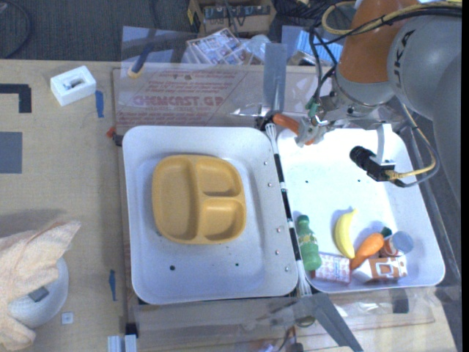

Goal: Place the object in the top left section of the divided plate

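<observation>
Gripper [311,127] of mine up at the right bin's [418,196] back-left corner, can't tell its state, yellow divided plate [198,198] in the left bin [146,262], banana [344,231] and carrot [368,247] near the front.

A small white box [72,85] is seen at the far left of the desk [51,182], with a dark square patch [10,153] nearer on the left edge. A crumpled pale cloth [33,255] is draped over a grey bowl [37,299] at the near left corner. A clear plastic sheet with red lettering [183,97] is laid just beyond the left bin. Cardboard boxes and cables [227,6] are piled on the floor beyond the desk.
</observation>
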Controlling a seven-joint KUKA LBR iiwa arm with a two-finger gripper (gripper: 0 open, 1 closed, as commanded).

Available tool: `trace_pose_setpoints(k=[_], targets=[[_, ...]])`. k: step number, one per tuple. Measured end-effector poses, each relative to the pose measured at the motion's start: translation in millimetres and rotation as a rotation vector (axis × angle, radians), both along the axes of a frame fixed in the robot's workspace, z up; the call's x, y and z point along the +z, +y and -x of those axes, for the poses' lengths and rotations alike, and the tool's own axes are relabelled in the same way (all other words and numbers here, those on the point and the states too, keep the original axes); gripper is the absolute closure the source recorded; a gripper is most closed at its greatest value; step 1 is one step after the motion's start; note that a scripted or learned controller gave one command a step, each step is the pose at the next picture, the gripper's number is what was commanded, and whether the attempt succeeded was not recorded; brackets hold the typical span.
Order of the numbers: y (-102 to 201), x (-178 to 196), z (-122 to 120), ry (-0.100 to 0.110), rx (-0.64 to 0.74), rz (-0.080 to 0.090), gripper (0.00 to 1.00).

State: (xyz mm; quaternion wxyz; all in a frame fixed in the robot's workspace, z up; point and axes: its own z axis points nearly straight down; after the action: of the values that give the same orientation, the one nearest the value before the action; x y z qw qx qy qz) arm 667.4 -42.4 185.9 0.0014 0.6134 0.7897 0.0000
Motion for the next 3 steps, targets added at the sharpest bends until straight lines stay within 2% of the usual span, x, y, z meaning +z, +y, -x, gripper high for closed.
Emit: trace_pose_setpoints(k=[1,2,3], targets=[[93,12,26,0.002,0.172,-0.002,1.00],[93,12,26,0.002,0.172,-0.002,0.00],[93,23,25,-0.003,0.172,-0.002,1.00]])
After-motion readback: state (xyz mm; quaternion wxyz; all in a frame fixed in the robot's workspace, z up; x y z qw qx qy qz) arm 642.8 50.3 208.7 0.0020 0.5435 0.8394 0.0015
